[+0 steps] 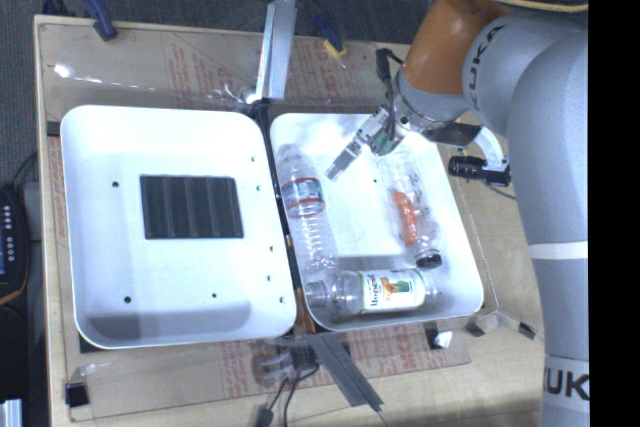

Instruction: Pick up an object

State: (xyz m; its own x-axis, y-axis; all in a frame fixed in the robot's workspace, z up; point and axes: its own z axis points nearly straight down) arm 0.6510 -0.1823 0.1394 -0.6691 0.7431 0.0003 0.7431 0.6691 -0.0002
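Note:
My gripper (345,160) hangs over the upper middle of the right bin (462,245), reaching in from the right. Nothing shows in it. Just left of it, a clear water bottle (305,210) with a red-and-white label lies along the bin's left wall. To its right lies a clear bottle with orange contents (408,203), black cap toward the front. Across the front of the bin lies a clear bottle with a green and orange label (385,290).
The left bin (100,145) holds a dark ribbed rectangular slab (190,207) near its middle. A grey divider post (275,45) stands behind the gap between the bins. Blue clamps (98,12) sit on the bench's back edge.

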